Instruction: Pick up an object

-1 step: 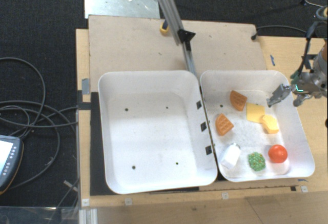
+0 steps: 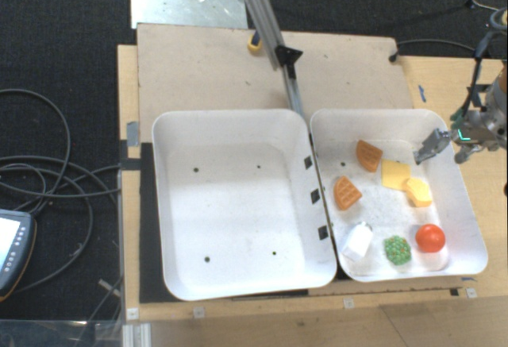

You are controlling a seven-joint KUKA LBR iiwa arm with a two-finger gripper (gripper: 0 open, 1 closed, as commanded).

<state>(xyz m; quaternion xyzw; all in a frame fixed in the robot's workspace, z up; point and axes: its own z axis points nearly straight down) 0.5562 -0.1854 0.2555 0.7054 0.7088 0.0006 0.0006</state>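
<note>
The right bin [image 2: 464,202] holds several small objects. Two orange-brown pieces [image 2: 368,155] [image 2: 347,193] lie toward its left. A yellow block [image 2: 395,175] and a yellow wedge [image 2: 418,191] sit near its middle. A red ball [image 2: 430,237], a green knobbly object [image 2: 397,250] and a white block [image 2: 359,241] lie along its front. My gripper [image 2: 441,147] hangs over the bin's right rear, its grey fingers pointing left, a little right of and above the yellow block. Nothing shows between the fingers.
The left bin [image 2: 171,179] stands beside the right one, with black clips [image 2: 315,194] along the shared wall. A slanted metal pole [image 2: 262,8] crosses the brown board behind the bins. Cables lie on the floor at left.
</note>
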